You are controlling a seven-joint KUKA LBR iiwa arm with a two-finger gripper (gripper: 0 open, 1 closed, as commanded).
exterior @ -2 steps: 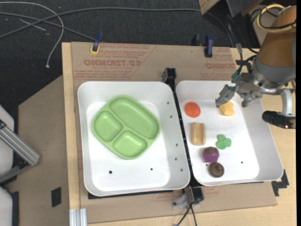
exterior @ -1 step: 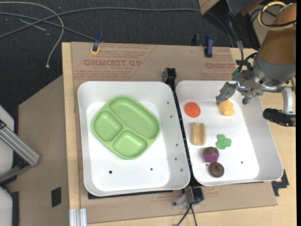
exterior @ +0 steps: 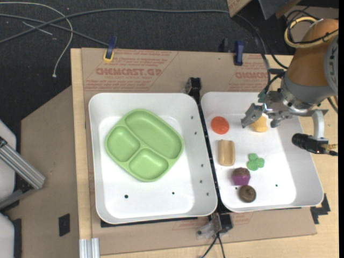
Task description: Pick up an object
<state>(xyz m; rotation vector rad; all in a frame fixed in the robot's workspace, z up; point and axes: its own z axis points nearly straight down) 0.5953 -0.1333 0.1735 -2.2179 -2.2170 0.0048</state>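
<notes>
My gripper (exterior: 262, 118) hangs over the far part of the right bin (exterior: 301, 181), its two fingers spread open on either side of a small yellow object (exterior: 260, 125). The yellow object lies on the bin floor between the fingertips. An orange round object (exterior: 219, 124) sits to the left of it. A tan block (exterior: 226, 151), a green piece (exterior: 256, 162), a purple object (exterior: 241, 176) and a brown round object (exterior: 247, 193) lie nearer the front of the same bin.
The left bin (exterior: 107, 198) holds a green divided plate (exterior: 143, 144). A black clamp (exterior: 193, 85) sits at the far end of the divider between the bins. The arm's grey and orange body (exterior: 314, 52) rises at the right.
</notes>
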